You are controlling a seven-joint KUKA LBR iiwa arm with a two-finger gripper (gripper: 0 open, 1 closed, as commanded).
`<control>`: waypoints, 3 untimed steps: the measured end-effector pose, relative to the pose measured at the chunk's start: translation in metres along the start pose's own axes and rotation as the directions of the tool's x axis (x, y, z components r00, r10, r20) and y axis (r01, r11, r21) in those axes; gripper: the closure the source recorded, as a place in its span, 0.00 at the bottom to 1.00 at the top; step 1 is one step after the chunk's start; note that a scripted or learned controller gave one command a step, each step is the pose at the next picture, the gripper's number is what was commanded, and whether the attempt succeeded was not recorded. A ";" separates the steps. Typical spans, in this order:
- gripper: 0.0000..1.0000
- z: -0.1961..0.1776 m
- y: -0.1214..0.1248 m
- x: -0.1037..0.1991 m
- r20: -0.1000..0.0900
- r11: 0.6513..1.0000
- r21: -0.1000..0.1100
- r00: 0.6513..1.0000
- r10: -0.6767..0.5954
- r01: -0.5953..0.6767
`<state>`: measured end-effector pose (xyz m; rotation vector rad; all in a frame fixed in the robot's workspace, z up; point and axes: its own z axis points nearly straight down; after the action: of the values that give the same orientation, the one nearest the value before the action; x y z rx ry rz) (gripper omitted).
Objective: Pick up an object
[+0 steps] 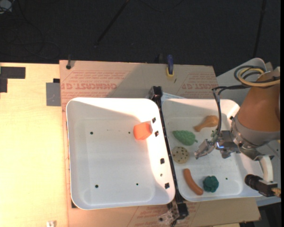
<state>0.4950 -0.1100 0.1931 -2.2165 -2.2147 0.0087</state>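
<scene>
My gripper [203,150] hangs low over the right bin [199,107], near its middle, with its metal fingers pointing left. Nothing shows between the fingers. Around it lie a green leafy toy [184,136] to the upper left, a tan perforated disc [180,154] to the left, a tan drumstick-shaped toy [206,123] above, an orange-red sausage [192,181] below and a dark teal lump [210,183] below right. An orange cup-like block [142,131] sits in the left bin [99,183] near its right wall.
The two white bins meet at a black clipped divider [162,141]. They rest on brown cardboard [109,79] over a pale wooden bench [23,150]. The arm's grey and orange body [258,112] covers the right bin's right side, with cables above it.
</scene>
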 end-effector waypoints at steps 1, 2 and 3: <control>0.00 0.022 0.089 0.004 0.002 1.000 -0.005 1.000 -0.004 0.004; 0.00 0.068 0.120 -0.026 0.000 1.000 -0.001 1.000 -0.001 0.001; 0.00 0.109 0.145 -0.107 0.001 1.000 -0.003 1.000 0.002 -0.002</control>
<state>0.6390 -0.2167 0.0822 -2.2208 -2.2147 0.0058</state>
